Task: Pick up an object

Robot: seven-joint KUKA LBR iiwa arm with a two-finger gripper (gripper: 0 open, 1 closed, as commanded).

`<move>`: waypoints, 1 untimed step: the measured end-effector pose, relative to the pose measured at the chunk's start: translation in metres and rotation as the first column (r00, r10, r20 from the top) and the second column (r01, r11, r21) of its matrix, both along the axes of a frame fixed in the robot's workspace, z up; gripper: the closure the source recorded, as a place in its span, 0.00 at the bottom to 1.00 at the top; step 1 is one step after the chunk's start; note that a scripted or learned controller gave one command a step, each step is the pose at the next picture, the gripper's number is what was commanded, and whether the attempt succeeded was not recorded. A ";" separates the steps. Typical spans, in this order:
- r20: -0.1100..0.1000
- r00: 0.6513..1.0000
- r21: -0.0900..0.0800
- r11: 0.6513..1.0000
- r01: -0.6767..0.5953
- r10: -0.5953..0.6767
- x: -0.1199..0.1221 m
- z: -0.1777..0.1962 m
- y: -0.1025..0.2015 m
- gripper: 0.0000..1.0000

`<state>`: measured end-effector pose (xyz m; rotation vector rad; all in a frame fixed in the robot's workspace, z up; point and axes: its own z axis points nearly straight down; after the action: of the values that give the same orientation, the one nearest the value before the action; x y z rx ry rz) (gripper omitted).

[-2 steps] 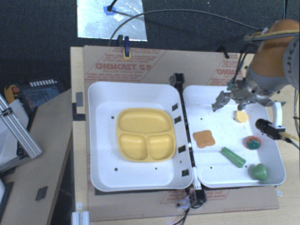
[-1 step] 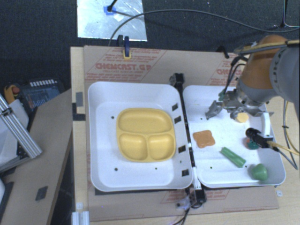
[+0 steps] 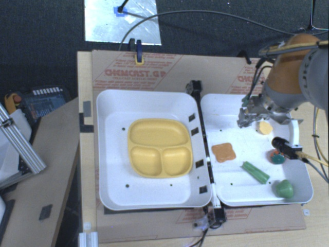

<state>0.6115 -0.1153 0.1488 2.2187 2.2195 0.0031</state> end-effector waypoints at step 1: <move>0.003 1.000 -0.001 1.000 0.001 -0.001 -0.008 0.054 -0.005 1.00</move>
<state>0.6039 -0.1203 0.2027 2.2183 2.2164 0.0058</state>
